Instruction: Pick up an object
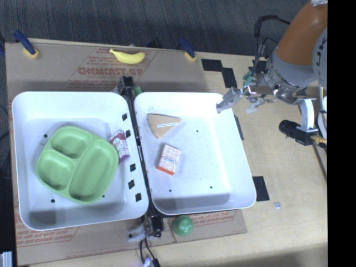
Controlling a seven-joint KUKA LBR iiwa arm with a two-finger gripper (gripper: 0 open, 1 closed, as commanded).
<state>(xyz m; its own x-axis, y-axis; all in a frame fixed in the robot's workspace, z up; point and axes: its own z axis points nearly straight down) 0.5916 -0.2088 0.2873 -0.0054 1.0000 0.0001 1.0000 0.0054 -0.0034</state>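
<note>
We're at the approach step: gripper [225, 103] sits at the upper-right corner of the right bin [236, 166], just over its rim, nothing between the fingers. Whether they're wide or narrow we can't tell; at this res. only one grey tip reads clearly.

Candidates in the right bin: a tan wedge-shaped item [163, 124] w/ a pale strip across it, near the top-left of the bin, and a small orange-and-white box [169, 159] just below it, lying flat toward the middle. Both are apart from each other and from the walls. The left bin [22, 149] has a green divided tray [77, 163] and a small red-and-white packet [119, 145] touching or just beside the tray's right edge, near the divider btw. bins.

On the tabletop outside the bins: a yellow banana [128, 55] above, a green ball [182, 225] below.

Our read: nothing picked yet. Next move, as we judge it, is to travel left and down into the right bin; the wedge is nearest, the box offers flatter, squarer sides. Fingers would need to straddle the chosen item w/ clearance, then drop and close. Risk: the flat box gives little height to grip.
</note>
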